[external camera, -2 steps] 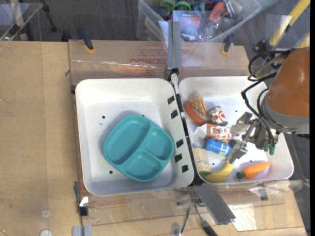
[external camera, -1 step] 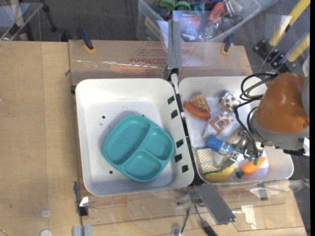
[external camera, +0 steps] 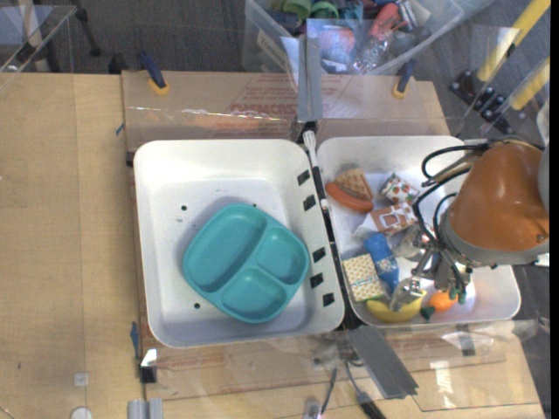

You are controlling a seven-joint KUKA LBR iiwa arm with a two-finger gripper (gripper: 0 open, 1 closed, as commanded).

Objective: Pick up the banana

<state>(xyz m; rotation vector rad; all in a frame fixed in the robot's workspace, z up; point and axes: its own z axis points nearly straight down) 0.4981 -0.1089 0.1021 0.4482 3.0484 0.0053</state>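
Note:
The yellow banana [external camera: 389, 312] lies along the front wall of the right bin [external camera: 500, 297]. My gripper [external camera: 412, 291] hangs down from the orange-banded wrist, directly over the banana's right end and touching or nearly touching it. The gripper's metal parts hide part of the banana. The banana still rests on the bin floor.
The right bin also holds a small orange piece [external camera: 442, 302], a blue item [external camera: 382, 257], a cracker-like square [external camera: 360, 276], a hot dog [external camera: 348, 197], a pizza slice [external camera: 356, 182] and small boxes [external camera: 397, 204]. A teal divided plate [external camera: 245, 261] lies in the left bin [external camera: 157, 234].

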